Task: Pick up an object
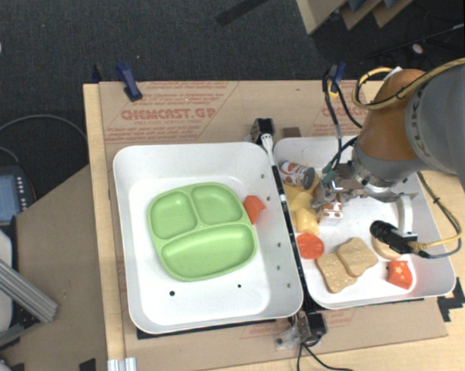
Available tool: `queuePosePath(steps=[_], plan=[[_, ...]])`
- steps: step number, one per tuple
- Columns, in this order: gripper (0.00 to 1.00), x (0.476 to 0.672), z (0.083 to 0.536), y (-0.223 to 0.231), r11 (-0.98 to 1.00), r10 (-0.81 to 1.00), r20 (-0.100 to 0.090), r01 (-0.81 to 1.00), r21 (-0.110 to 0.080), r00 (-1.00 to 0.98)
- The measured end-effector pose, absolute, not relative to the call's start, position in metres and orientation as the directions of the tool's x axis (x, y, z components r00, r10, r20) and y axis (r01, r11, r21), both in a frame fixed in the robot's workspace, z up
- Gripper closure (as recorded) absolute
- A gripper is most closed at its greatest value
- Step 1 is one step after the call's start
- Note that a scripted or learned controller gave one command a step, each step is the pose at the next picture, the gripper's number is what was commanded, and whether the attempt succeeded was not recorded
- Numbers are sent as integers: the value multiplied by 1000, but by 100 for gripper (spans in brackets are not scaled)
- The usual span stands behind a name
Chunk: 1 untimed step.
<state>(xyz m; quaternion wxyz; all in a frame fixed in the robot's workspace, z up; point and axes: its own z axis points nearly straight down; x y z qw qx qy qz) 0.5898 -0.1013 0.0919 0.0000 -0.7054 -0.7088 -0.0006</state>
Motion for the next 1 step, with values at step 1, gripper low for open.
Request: queuePosePath(steps=[1], plan=[[100, 592, 191, -15, 9, 1000, 3, 1000, 10, -9]])
